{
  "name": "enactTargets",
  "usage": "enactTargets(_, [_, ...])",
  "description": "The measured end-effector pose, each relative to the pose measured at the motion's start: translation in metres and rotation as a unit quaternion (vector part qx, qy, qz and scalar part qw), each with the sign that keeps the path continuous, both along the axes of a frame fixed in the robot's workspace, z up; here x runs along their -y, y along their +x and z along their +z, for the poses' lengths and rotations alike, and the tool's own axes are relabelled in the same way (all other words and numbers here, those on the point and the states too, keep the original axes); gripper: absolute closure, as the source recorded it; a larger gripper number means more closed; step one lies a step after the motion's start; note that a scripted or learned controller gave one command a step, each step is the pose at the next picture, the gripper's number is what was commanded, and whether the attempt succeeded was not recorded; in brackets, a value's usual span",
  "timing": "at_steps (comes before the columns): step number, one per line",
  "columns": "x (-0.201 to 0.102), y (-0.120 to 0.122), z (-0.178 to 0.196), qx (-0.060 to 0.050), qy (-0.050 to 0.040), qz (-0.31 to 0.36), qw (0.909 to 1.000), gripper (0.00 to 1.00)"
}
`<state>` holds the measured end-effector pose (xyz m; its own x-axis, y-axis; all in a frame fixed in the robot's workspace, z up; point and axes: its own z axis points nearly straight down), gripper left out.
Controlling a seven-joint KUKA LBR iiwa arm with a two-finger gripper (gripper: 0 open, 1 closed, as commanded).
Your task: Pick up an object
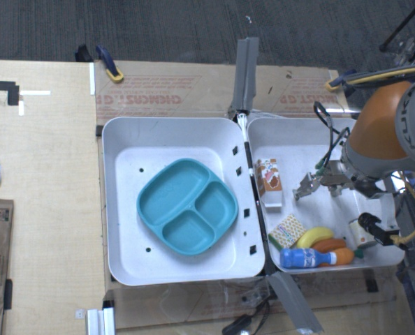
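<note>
My gripper hangs over the middle of the right bin, its fingers spread and open with nothing between them. Left of it a small red and white carton lies against the bin's left wall. Along the front wall lie a yellow checkered packet, a banana, an orange carrot and a blue bottle on its side. None of these touches the gripper.
The left bin holds a blue divided plate. A grey divider post stands behind the seam between the bins. A blue and yellow clamp sits on the cardboard behind the left bin.
</note>
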<state>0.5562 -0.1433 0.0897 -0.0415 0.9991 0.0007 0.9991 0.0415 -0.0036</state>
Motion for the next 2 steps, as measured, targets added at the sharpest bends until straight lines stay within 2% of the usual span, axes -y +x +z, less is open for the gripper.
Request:
enactTargets(1, [0.0,0.0,0.0,0.0,-0.0001,0.0,1.0,0.0])
enactTargets(2, [0.021,0.024,0.0,0.0,-0.0006,-0.092,0.9958,0.0])
